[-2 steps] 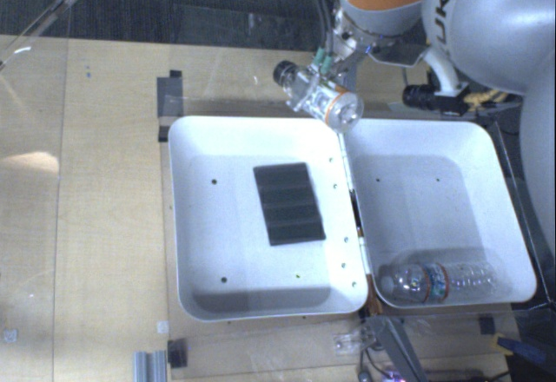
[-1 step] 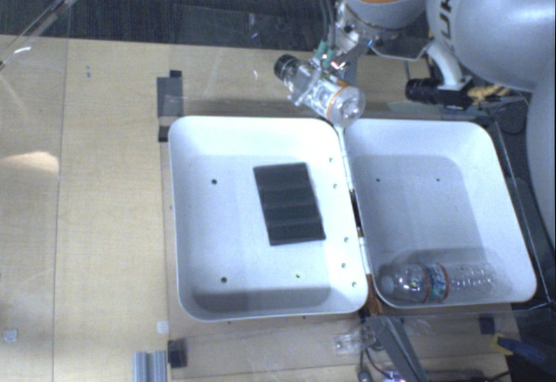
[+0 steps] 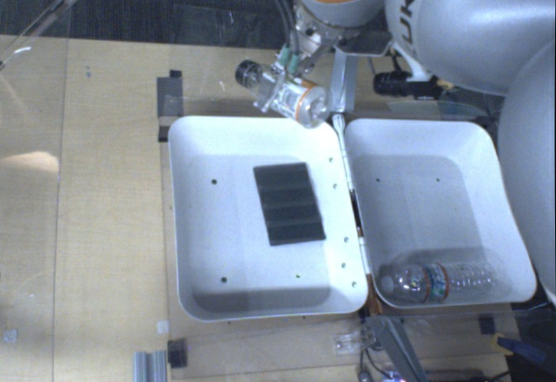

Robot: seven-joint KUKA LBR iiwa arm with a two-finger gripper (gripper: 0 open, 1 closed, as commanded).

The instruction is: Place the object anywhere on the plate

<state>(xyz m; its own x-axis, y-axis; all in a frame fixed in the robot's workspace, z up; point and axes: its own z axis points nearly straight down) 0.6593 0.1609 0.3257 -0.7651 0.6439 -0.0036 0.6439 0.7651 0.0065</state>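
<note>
— Fingers (image 3: 294,62) look closed on the small bottle (image 3: 282,95). It hangs tilted, with its black cap toward the counter's (image 3: 87,198) left edge, just over the far rim of the left bin (image 3: 187,198).

— Why up there?

— My guess is that it's held clear of the rim, so it can pass over and come down on the plate (image 3: 289,203). That's the dark ribbed slab lying flat mid-bin, nearer the counter's front edge.

— And the arm (image 3: 469,7)?

— It reaches in from the right side. The orange band sits above the wrist, and the wrist points steeply down where the two bins meet at the far edge.

— Anything else?

— A larger clear bottle (image 3: 439,281) lies on its side along the near wall of the right bin (image 3: 486,163), well apart from the fingers.
</note>
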